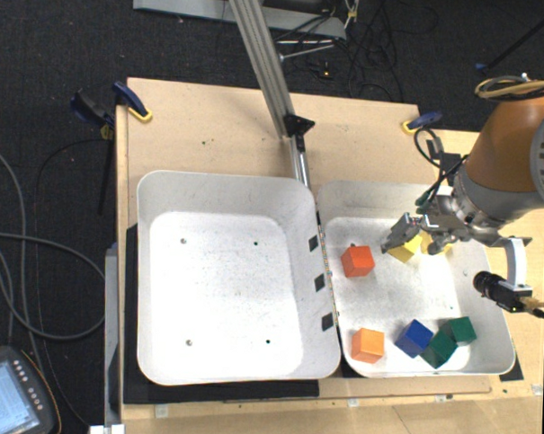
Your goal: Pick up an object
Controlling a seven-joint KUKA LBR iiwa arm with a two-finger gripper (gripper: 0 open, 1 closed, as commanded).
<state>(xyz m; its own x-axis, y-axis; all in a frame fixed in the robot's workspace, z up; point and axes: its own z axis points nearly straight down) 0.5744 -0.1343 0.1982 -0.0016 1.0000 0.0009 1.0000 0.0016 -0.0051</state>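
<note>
The gripper [413, 238] hangs over the upper part of the right bin [491, 361], its fingers on either side of a yellow block [403, 251] that appears pinched between them. Just left of it lies a red-orange cube [357, 260]. Along the bin's lower edge sit an orange cube [367, 344], a blue cube [415, 337] and two green blocks [452, 340], clustered close together.

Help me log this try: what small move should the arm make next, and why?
Probably lift straight up a little: the gripper sits at the yellow block in the right bin, and a small rise would show whether the block comes along.
</note>
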